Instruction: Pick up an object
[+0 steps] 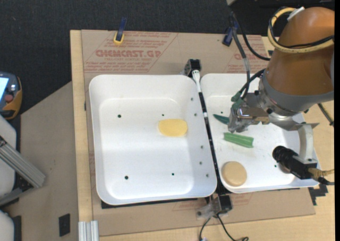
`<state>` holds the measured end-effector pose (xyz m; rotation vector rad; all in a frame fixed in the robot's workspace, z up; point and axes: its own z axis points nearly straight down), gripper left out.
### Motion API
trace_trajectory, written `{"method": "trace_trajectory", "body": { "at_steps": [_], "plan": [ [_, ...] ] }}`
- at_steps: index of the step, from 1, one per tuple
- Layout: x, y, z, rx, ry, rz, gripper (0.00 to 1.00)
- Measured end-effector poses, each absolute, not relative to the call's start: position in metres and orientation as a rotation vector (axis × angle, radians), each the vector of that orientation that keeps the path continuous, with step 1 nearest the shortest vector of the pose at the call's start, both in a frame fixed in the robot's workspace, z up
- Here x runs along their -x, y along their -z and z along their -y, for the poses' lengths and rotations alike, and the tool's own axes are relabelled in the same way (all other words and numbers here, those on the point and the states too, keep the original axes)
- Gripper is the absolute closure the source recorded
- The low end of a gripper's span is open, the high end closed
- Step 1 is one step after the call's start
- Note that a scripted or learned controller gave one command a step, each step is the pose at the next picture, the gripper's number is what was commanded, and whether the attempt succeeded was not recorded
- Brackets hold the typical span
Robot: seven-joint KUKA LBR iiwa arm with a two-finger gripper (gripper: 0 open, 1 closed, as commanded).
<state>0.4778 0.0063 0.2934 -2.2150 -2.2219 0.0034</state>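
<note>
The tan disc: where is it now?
Camera view: the tan disc lies in the right bin's front corner next to the left bin, below the green stick.

Four loose pieces lie flat in the bins, placed here against the dark seam (204, 120) where the bins meet. A smooth, pale yellow oval (172, 128) lies to the view's left of the seam, about midway along it. Right of the seam, a bright green stick (238, 139) lies slightly slanted. A thinner dark green strip (221, 119) sits above it, closer to the seam, with one end hidden under the gripper (237, 121). A tan round disc (234, 173) rests near the seam's lower end.
</note>
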Motion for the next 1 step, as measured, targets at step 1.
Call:
{"method": "trace_trajectory", "body": {
  "at_steps": [1],
  "plan": [
    [-0.5205,-0.384,-0.0299,2.223,0.016,2.233,1.0]
  ]
}}
